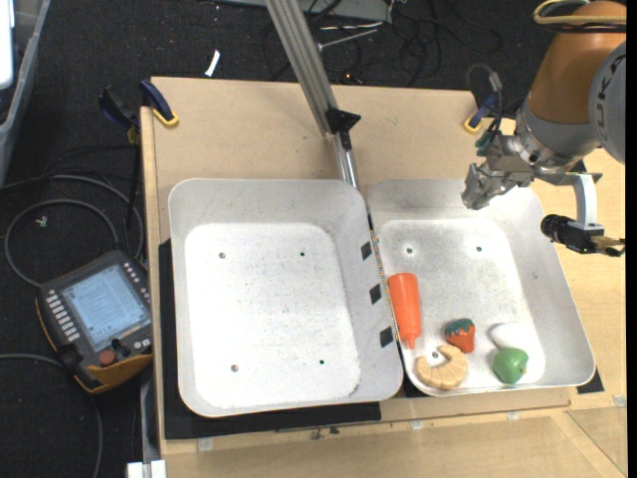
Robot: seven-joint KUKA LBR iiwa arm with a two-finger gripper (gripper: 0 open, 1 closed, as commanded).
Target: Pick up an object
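The gripper [480, 193] hangs over the upper edge of the right bin [528, 229], at the end of the grey and orange arm [572, 78] that reaches in from three o'clock. From this slant its state cannot be told, and nothing shows held at its tip.

Every candidate lies toward six o'clock of it, clustered in the bin's lower part. The orange carrot [404, 308] is nearest, at about seven o'clock from the gripper, lying against the bin's left wall with its long axis running roughly twelve to six. Further down sit a small red and green piece [460, 334], a tan ring-shaped piece [442, 368] and a green piece [511, 364], close together near the lower rim. The left bin [264, 297] lies at nine o'clock.

Judged from this, the coming move is a travel toward six or seven o'clock before any descent.
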